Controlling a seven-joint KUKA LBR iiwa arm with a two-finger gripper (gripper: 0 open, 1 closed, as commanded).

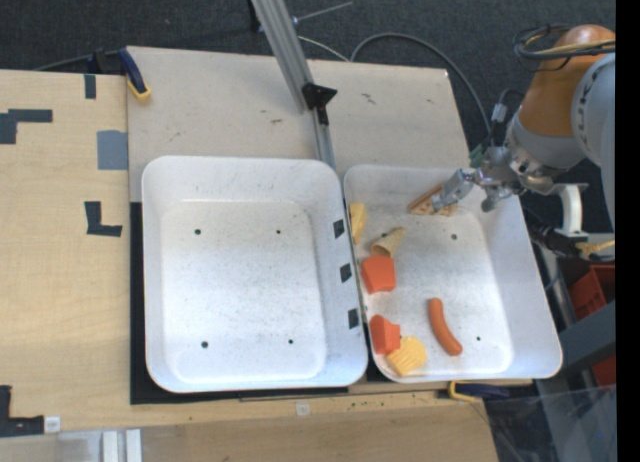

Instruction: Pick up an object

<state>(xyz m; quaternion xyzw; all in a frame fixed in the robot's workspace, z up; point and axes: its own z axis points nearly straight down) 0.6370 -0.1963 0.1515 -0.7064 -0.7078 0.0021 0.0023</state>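
Note:
My gripper hangs over the far right corner of the right bin, open, its two grey fingers apart with nothing between them. A tan and orange wedge lies just left of the left fingertip, touching or nearly touching it. Further objects lie along the bin's left side: a yellow piece, a tan cone, an orange block, a red-orange block and a yellow ridged piece. An orange sausage shape lies near the front.
The left bin stands beside the right one, their rims meeting in the middle. A slanted metal pole runs from the back down to that shared rim. The arm's orange band sits at the right edge.

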